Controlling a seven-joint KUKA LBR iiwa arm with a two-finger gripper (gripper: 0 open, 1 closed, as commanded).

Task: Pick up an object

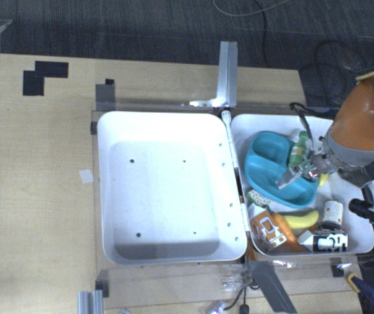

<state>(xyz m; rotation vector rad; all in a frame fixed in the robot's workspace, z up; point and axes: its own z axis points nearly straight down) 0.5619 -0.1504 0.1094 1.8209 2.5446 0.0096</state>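
My gripper [293, 175] hangs over the right bin [368, 239], low above the right part of a teal divided dish [273, 157]. The view does not show anything held in it. A green-and-white packet [298, 150] lies by the dish's right rim, close to the wrist. In front of the dish lie a yellow banana [302, 220], an orange-brown box [271, 231] and a black can with white lettering [331, 243]. A small white bottle with a dark cap [331, 210] stands to the right of the banana.
The left bin [161, 182] sits beside the right one, with a metal divider post [228, 77] at the back between them. Black tape marks [43, 76] lie on the bench at the far left. Cables run at the right edge and behind the bench.
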